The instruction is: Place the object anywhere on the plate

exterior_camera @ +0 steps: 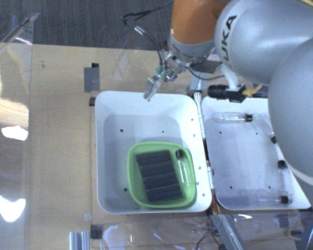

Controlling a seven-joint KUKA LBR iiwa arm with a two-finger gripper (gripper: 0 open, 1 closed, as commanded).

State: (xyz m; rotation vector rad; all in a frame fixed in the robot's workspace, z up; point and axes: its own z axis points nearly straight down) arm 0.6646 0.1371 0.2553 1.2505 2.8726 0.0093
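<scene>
On the green plate (185, 184), in the left bin (109, 155) toward the table's near edge, lies the dark ridged object (158, 176). The pincer (152, 90) hangs over that bin's far rim; its opening cannot be told. Judged placed; it should lift clear.

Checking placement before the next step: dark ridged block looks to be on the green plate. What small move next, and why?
Probably just lift the hand clear and finish. The dark ridged block already lies flat on the green plate in the left bin, and the hand sits over that bin's far rim, apart from both.
</scene>
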